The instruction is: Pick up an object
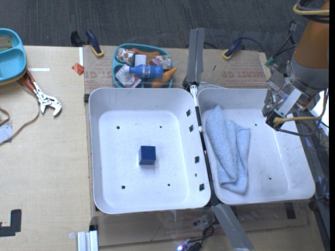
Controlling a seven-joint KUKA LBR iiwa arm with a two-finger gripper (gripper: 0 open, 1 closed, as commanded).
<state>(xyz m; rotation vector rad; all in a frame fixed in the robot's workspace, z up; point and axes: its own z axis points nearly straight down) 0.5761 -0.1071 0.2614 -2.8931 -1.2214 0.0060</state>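
Where the two shallow white bins sit side by side on the worktop (47, 166), the left bin (120, 156) contains a single blue cube (147, 155), which rests on the bin floor slightly below centre and well apart from every wall. The right bin (282, 166) contains a pale blue towel (227, 148), crumpled into a long fold that runs from the upper left of the bin floor down toward its lower middle, close to the divider between the bins. The grey arm with its orange band (314, 41) enters from the right. The claw (276, 107) hangs over the upper right part of the right bin, well apart from the towel and far from the blue cube; whether it is apart or together cannot be told, and nothing is seen clamped in it. Behind the left bin stands a teal bowl (141, 47) holding a small bottle (144, 71) and packets. A wrench (47, 103) lies on the worktop to the left, below a teal tray (10, 56).
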